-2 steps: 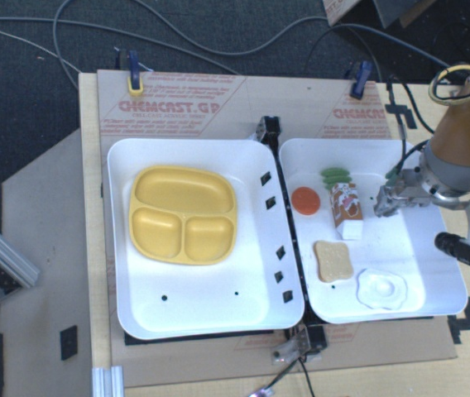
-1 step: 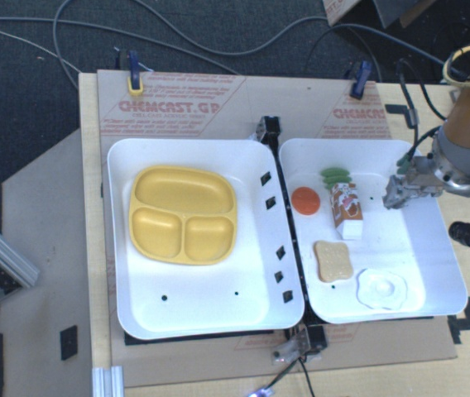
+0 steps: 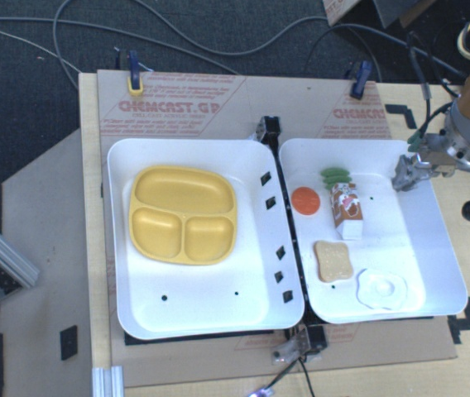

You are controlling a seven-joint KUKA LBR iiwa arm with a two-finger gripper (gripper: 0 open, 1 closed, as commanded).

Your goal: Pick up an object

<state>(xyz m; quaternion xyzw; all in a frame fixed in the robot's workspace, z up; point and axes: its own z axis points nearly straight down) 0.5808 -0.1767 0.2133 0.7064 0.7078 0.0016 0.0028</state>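
Gripper (image 3: 407,174) sits over the right bin's (image 3: 434,246) far right edge; can't tell its state, nothing visibly held. Left of it: milk carton (image 3: 347,209), green item (image 3: 334,174), orange disc (image 3: 305,200). Nearer the camera and left: bread slice (image 3: 333,260), fried egg (image 3: 381,288). Far left: yellow plate (image 3: 183,214) in the left bin (image 3: 136,304).

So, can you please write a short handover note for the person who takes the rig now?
Gripper: above the right bin's upper right part, holding nothing that I can see.
Right bin: green item, orange disc, small carton, bread slice, white fried-egg piece.
Left bin: yellow divided plate.
Done: nothing picked yet.
Left: choose one object, grasp it, lift it.
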